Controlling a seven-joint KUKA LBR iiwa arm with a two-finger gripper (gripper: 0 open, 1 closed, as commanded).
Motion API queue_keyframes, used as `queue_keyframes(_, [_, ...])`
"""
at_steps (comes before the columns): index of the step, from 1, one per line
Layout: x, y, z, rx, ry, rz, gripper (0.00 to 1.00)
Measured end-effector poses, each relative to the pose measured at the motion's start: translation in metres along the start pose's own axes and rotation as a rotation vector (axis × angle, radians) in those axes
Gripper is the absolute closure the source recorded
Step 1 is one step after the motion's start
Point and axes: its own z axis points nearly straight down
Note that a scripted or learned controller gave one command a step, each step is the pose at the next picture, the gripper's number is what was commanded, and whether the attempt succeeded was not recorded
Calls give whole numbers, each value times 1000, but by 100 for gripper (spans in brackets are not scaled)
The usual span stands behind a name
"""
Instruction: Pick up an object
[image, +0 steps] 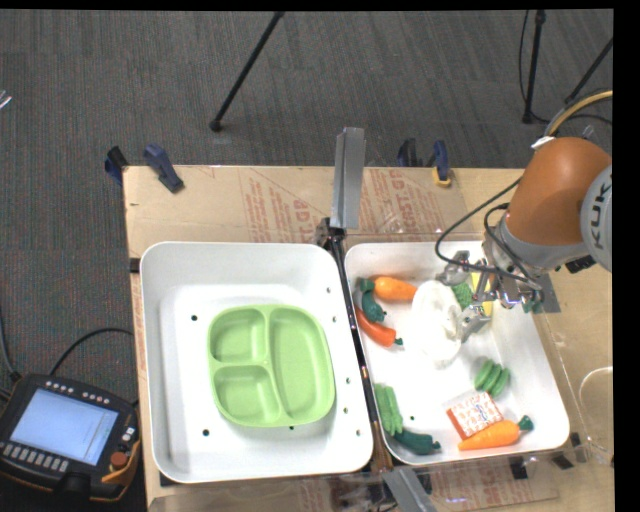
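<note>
Counter (240, 205): brown board surface carrying two shallow white bins side by side.

Left bin (170, 270): contains one green divided plate (270, 365), three compartments, lying flat near the middle.

Right bin (550, 385): holds the loose items.

Arm (555, 200): grey with orange section, reaching in from the right over the upper right part of the right bin.

Gripper (478, 300): positioned low over the bin's upper middle area. Whether it is open or closed cannot be determined, and nothing can be confirmed as held.

White bowl-like object (437, 320): pale, translucent, lying just left of the gripper and apparently touching it.

Carrots: one (395, 289) at the upper left of the bin, left of the gripper; a second (375, 328) below it near the left wall; a third (492, 435) at the lower right corner.

Small orange-and-white box (474, 412): touching the third carrot.

Green vegetables: one (491, 377) below the gripper, well apart; two more (390, 408) (418, 441) along the lower left.
</note>
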Motion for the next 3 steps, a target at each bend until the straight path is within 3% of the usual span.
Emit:
queue_keyframes(1, [-16, 85, 0, 1, -10, -5, 0])
queue_keyframes(2, [-16, 11, 2, 2, -10, -81, 0])
queue_keyframes(3, [-18, 12, -9, 2, -16, -82, 100])
